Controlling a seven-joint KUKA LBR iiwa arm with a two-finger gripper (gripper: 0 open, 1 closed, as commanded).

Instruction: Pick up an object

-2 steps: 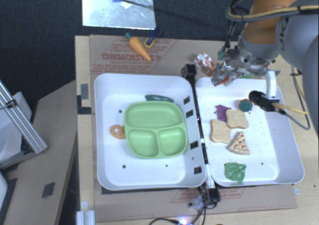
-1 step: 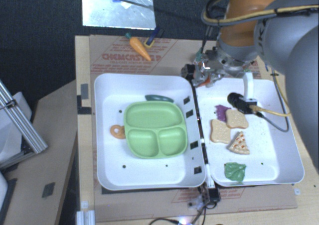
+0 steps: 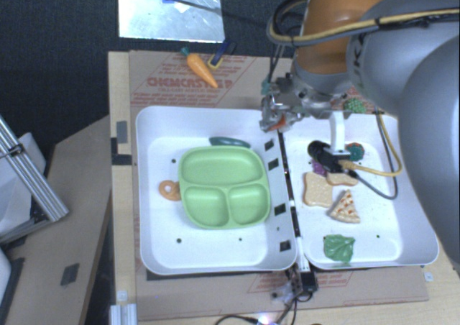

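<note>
The tool (image 3: 276,116) hangs over the far end of the ridge where the two bins meet. I cannot tell how far it is open, and I see nothing held by it. The likely things to pick lie in the right bin (image 3: 411,224), in front of the tool toward the arm's side: a toast slice (image 3: 316,189), a pizza slice (image 3: 346,206) and, further forward, a green leaf (image 3: 338,246). They lie flat and apart, which should leave the tool room to come down on one. On its other side, the left bin (image 3: 147,172) holds a green plate (image 3: 223,187).

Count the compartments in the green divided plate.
3: one wide compartment across the far side of the green plate, two smaller ones nearer the camera, left and right. None hidden.
</note>
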